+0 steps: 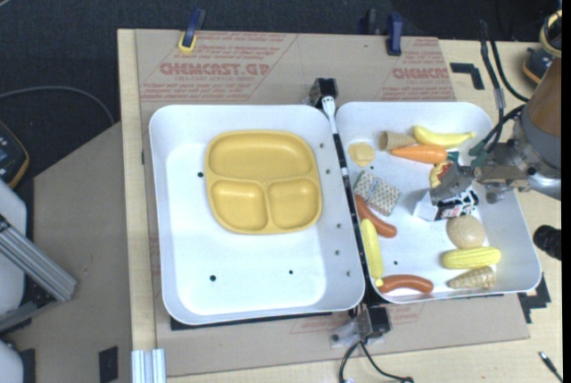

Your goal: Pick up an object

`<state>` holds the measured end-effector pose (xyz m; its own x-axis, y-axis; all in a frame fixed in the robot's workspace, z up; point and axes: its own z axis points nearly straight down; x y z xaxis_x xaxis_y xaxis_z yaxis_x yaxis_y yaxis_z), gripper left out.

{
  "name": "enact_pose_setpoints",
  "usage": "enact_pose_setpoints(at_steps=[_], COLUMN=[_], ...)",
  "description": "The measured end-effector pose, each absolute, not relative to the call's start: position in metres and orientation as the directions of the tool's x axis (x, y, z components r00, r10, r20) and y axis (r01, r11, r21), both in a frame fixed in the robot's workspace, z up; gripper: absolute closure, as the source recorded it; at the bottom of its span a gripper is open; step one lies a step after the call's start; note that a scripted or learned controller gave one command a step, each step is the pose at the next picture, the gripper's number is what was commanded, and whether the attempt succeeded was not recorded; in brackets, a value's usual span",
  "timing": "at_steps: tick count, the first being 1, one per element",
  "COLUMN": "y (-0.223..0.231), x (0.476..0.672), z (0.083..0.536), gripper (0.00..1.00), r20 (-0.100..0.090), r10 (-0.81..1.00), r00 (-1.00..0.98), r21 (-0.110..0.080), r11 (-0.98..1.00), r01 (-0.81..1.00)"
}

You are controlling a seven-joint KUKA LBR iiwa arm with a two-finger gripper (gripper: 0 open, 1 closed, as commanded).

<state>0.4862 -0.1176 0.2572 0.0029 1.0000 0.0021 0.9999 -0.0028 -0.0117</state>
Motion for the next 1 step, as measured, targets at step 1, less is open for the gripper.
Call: enact_pose_setpoints(at_steps=[1], y=[-0.1174], x=[0.4885], z=[0.2628], gripper=[0.0], r20=[0.0], r10=[1.0], r00=[0.0], r21=[0.001], r11=[0.0], r01=[1.0])
